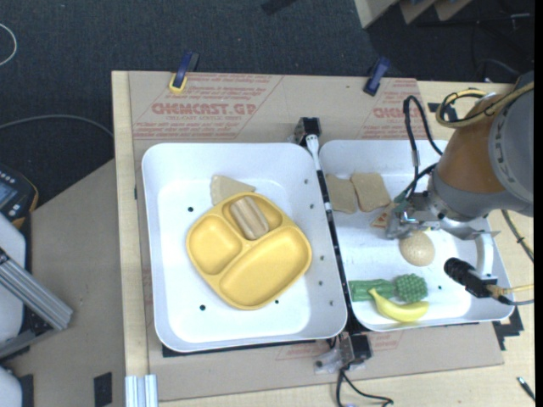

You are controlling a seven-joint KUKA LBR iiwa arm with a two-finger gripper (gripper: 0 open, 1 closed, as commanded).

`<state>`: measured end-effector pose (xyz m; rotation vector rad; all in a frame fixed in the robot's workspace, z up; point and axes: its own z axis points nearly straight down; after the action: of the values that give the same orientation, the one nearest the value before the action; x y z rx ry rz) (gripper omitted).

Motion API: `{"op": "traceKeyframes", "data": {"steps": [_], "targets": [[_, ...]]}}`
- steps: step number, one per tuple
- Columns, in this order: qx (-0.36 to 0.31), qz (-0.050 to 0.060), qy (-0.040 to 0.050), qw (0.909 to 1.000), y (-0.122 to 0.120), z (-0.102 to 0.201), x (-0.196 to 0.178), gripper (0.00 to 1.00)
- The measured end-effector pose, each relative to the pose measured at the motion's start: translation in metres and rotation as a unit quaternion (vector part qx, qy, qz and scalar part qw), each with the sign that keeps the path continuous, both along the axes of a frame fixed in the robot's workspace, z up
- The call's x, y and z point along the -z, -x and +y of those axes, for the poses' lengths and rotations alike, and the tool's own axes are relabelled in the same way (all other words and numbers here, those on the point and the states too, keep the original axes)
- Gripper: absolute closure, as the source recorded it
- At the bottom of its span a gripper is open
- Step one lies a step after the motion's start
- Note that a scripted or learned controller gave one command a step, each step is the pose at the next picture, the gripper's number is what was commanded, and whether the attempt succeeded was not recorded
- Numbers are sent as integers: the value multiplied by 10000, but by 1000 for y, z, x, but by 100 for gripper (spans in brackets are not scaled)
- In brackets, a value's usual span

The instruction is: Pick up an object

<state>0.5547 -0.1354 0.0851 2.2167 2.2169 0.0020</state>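
Jaws (397,222) low over right bin (373,155), beside egg (417,248)

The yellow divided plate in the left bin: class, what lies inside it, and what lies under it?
Inside the yellow plate, one compartment holds a tan ridged piece. A pale flat piece sticks out from beneath its far edge; the rest is covered.

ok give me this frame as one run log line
arm: over right bin | gripper: low beside beige egg-like object, grasp unconfirmed | left bin: yellow divided plate | right bin front: banana, broccoli
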Motion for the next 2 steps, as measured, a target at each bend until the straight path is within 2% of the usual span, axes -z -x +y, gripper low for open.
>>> {"op": "traceKeyframes", "data": {"steps": [1, 2], "targets": [[-24, 13, -27, 10000, 52, 64, -104, 100], [10, 60, -24, 10000, 34, 41, -10, 100]]}}
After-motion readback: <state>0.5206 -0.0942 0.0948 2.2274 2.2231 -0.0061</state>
